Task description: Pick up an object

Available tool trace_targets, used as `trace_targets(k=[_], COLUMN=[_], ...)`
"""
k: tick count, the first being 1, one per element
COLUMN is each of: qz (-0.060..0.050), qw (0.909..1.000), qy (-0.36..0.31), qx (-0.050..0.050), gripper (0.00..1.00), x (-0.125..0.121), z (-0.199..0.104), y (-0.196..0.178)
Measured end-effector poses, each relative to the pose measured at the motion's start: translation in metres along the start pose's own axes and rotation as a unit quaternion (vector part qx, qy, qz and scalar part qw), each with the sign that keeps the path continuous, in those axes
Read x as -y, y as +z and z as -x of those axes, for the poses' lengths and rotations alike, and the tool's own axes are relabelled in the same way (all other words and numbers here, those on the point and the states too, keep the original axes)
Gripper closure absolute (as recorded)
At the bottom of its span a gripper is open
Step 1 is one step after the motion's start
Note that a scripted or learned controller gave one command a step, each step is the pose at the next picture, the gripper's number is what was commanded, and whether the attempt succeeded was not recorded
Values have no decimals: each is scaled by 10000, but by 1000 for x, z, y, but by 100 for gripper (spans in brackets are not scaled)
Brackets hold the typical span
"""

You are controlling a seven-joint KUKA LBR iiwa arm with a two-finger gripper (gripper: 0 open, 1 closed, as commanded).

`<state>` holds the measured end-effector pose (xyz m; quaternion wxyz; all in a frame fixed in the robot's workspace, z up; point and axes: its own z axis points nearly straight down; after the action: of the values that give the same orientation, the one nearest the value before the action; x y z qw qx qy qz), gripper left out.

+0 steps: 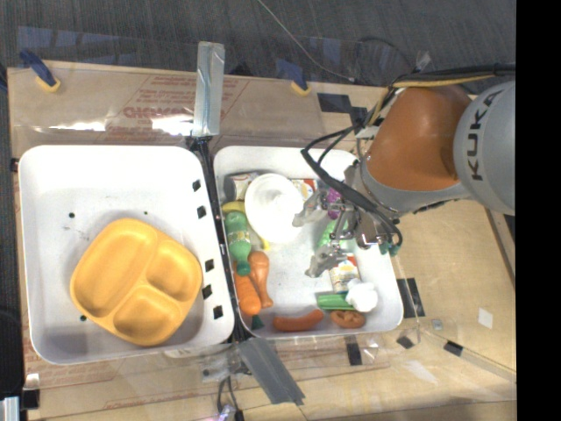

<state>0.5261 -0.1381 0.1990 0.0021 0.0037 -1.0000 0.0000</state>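
Note:
My gripper (pixel 316 239) hangs low over the right bin (pixel 289 160), with its two metal fingers (pixel 308 211) spread apart and open. Bare bin floor shows between the fingertips. Just left of it lies a white round bowl (pixel 272 204). A small labelled bottle (pixel 344 275) lies right under the lower finger. A green and purple item (pixel 332 203) sits partly hidden beneath the wrist. Along the bin's left wall lie a green bottle (pixel 237 234) and two carrots (pixel 249 294). A brown sausage (pixel 297 323), a green tube with a white cap (pixel 346 300) and a brown cookie (pixel 349 318) line the front.
The left bin (pixel 53 182) holds a yellow divided plate (pixel 136 279). Black cables (pixel 329 139) loop from the arm over the right bin's back rim. Grey tape (pixel 209 90) runs up between the bins.

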Motion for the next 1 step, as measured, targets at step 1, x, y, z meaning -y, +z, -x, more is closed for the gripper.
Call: trace_targets(k=[1], qz=[3], qw=[9941], qy=[-1081], qx=[13], gripper=[0], x=[13], z=[13], y=[109])
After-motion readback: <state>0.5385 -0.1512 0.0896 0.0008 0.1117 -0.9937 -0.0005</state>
